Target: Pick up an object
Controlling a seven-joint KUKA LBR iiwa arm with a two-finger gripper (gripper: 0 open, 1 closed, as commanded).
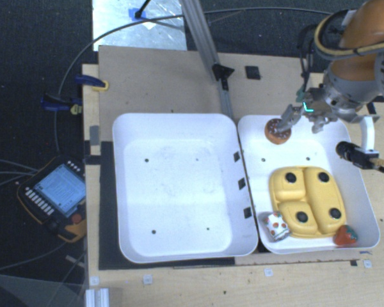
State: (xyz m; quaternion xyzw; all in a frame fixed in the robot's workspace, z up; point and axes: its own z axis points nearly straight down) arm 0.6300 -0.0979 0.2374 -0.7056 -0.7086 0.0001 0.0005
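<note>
The right bin (361,190) holds a small brown doughnut-shaped object (276,133) at its far left corner. A large yellow block (306,201) with several black dots lies in the middle. A small white and red object (275,226) and a red strawberry-like piece (346,235) rest at the near edge. My gripper (304,120) hovers over the bin's far end, open, with nothing between its fingers. Its left finger (289,116) is just above and to the right of the doughnut.
The left bin (173,184) sits beside the right one, with a row of black clips along the shared wall. A metal pole (201,31) slants in from the top. A handheld pendant (54,194) lies off the bench at left.
</note>
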